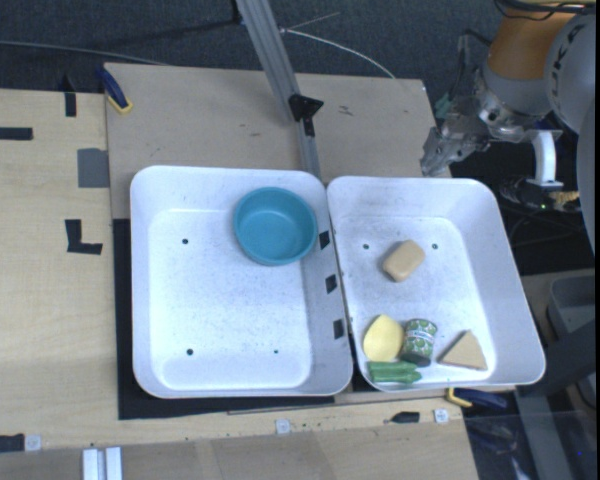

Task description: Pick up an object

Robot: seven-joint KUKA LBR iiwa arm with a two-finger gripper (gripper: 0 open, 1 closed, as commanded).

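My gripper (442,155) hangs above the far edge of the right bin (480,200), off its back rim, with nothing between its fingers that I can see. Inside the right bin lie a tan rounded block (403,260) near the middle, a yellow lemon-shaped object (382,338), a small dark green can (418,341), a green pod-like piece (394,372) and a tan wedge (464,351) along the near edge. A blue bowl (274,226) sits at the back of the left bin (180,298).
A grey metal pole (270,48) slants down from the top to the gap between the bins. The arm's orange band (540,18) is at the upper right. Cables lie on the dark floor to the right.
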